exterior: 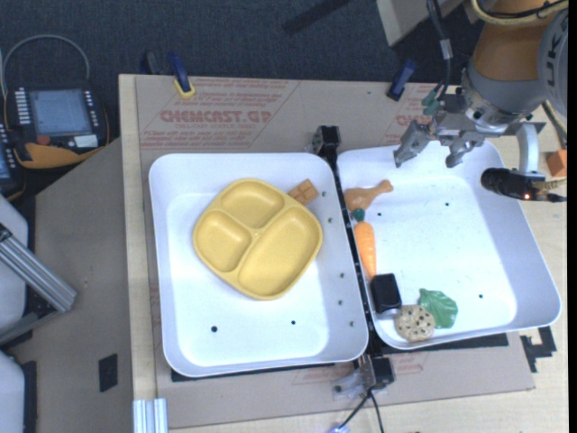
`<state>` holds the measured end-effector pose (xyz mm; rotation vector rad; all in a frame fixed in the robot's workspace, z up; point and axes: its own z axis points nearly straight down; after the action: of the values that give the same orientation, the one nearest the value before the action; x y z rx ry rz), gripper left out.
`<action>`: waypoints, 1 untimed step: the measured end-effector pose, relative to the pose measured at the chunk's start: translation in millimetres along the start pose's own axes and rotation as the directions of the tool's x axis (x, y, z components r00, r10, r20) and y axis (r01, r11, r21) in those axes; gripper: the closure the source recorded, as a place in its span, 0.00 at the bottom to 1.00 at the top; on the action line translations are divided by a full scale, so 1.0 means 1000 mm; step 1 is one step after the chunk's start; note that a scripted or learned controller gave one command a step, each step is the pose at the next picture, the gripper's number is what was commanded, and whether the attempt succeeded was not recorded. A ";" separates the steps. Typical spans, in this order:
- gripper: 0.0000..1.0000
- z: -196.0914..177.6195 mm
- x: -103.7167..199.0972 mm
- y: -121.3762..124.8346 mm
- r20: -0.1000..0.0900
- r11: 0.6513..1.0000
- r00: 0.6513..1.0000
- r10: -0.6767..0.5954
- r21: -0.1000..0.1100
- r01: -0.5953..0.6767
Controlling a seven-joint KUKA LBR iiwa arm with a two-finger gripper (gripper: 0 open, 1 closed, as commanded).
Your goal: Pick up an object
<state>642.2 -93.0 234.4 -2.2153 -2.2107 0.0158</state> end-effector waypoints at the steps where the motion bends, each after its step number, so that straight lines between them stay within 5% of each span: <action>1: 0.00 -0.009 0.000 0.002 0.001 1.000 1.000 -0.002 -0.015 0.002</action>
<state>644.6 -92.9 243.2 -2.2207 -2.2212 0.0012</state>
